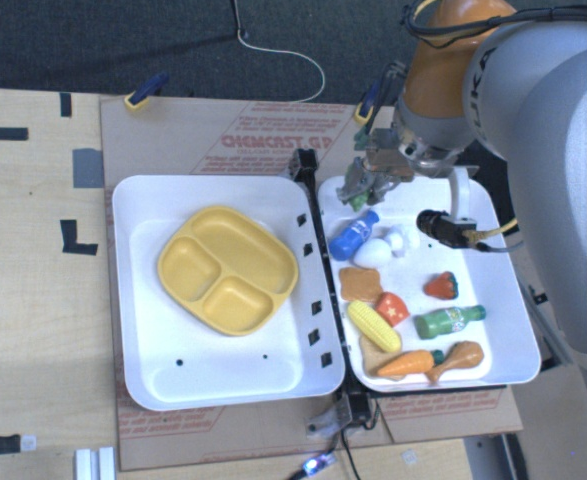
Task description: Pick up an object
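Note:
My gripper (pixel 358 193) hangs over the far left corner of the right bin (pixel 503 298), just above a blue bottle (pixel 354 236). A white egg-like item (pixel 373 252) lies beside the bottle. Nearer the front lie a brown cookie (pixel 360 284), a red and orange piece (pixel 392 308), a yellow corn cob (pixel 374 326), a carrot (pixel 406 364), a brown drumstick (pixel 457 357), a green bottle (pixel 449 320) and a red strawberry (pixel 441 286). Nothing shows between the fingers.
The left bin (pixel 143 368) holds a yellow divided plate (pixel 227 268). Black clips (pixel 304 163) join the bins along the middle wall. A black camera unit (pixel 443 228) hangs off the wrist over the right bin. Cardboard lies under both bins.

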Tool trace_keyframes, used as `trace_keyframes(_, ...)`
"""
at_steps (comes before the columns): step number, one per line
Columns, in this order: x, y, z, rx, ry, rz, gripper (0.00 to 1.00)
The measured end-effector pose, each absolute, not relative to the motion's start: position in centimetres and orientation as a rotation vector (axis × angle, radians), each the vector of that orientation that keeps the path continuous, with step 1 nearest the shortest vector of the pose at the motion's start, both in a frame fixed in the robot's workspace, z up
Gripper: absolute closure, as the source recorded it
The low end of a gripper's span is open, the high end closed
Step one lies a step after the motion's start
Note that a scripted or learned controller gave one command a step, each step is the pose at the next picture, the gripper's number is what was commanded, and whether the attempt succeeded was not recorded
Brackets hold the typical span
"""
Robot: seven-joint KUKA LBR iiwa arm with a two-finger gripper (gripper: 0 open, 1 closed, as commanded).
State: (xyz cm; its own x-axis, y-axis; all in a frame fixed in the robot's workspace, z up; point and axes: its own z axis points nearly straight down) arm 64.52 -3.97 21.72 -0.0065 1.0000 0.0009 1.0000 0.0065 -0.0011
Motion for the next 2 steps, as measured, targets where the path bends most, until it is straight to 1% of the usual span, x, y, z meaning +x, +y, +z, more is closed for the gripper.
trace_keyframes(1, 65.3, -5.2, 23.3, -2.220, -2.224, 0.000, 1.00)
trace_keyframes(2, 63.8, -4.7, 22.7, -2.220, -2.221, 0.005, 1.00)
